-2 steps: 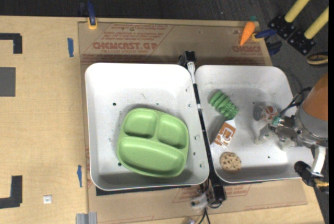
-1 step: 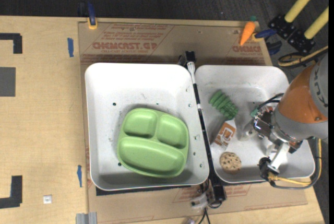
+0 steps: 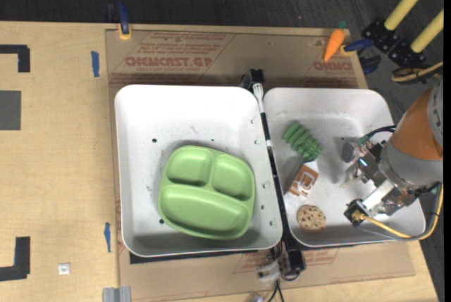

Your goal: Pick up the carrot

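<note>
Carrot (image 3: 334, 44) is sitting outside both bins, on the cardboard sheet (image 3: 169, 58) on the counter (image 3: 56, 153), just past the back rim of the right bin (image 3: 331, 98) and next to a blue clamp (image 3: 357, 46). The gripper (image 3: 352, 163) is hanging low inside the right bin, toward its right side, well apart from the carrot. I'm not getting a readable view of the fingers here: they're tangled visually with wrist hardware and cabling, so I can't tell how far open they are, and I'm seeing nothing clearly between them. The right bin is holding a green ridged piece (image 3: 303, 140), a small brown-and-white item (image 3: 304, 181) and a cookie (image 3: 310, 217); the left bin (image 3: 134, 153) is holding a green divided tray (image 3: 208, 191). Risks as I'm judging them: the arm is working in the wrong zone, so any close here is likely grabbing a distractor or bare bin floor. Getting to the carrot means clearing the back rim, and a low traverse would be clipping that wall. The carrot looks small and tapered, lying on flat cardboard, so it's probably rolling or squirting out under an off-centre pinch. The clamp beside it is crowding the approach from the right.
</note>
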You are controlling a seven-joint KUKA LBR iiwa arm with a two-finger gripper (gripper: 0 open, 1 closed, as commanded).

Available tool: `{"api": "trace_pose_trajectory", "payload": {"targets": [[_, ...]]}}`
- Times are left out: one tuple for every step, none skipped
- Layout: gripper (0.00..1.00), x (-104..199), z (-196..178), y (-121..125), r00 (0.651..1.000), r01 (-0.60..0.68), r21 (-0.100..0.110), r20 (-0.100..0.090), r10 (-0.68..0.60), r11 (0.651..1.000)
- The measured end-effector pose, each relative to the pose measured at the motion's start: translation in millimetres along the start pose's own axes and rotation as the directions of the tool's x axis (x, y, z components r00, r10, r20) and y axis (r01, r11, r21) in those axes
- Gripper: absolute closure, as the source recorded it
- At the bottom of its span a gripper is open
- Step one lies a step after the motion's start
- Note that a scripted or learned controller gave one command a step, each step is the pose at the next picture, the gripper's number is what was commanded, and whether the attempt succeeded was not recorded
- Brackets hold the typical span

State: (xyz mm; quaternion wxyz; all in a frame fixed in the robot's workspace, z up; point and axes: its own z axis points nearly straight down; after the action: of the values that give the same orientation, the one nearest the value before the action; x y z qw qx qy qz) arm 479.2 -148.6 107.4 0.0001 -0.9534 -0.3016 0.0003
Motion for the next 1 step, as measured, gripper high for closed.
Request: {"api": "trace_pose_trajectory", "payload": {"targets": [[0.00, -22.1, 18.6, 36.2, 0.986, 0.168, 0.000, -0.008, -0.168, 0.986]]}}
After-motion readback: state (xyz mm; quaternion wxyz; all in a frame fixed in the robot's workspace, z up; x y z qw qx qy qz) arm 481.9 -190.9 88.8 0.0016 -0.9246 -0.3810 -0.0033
